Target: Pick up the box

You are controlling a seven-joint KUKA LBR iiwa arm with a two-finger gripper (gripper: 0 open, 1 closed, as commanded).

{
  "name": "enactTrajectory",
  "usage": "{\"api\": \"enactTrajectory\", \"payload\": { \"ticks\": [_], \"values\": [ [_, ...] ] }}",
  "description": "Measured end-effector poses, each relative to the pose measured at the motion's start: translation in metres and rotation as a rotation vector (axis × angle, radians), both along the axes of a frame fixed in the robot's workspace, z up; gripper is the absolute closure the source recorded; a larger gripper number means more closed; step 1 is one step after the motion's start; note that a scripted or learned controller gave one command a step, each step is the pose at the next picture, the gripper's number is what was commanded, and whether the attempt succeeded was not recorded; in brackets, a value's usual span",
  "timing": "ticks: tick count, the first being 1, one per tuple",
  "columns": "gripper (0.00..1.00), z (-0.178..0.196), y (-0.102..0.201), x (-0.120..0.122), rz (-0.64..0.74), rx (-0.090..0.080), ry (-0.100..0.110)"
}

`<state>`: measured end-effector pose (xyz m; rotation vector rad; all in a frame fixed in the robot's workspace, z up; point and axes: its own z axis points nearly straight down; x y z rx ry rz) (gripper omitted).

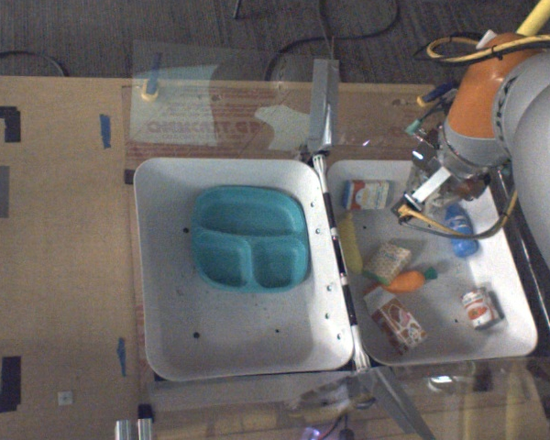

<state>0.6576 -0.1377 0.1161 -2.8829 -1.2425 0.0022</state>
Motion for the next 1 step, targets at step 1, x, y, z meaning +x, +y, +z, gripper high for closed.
{"api": "enactTrajectory", "payload": {
  "ticks": [1],
  "values": [
    [1.00,0.0691,0.0789,0.0046,-0.061,-0.001,-0.003]
  ]
}}
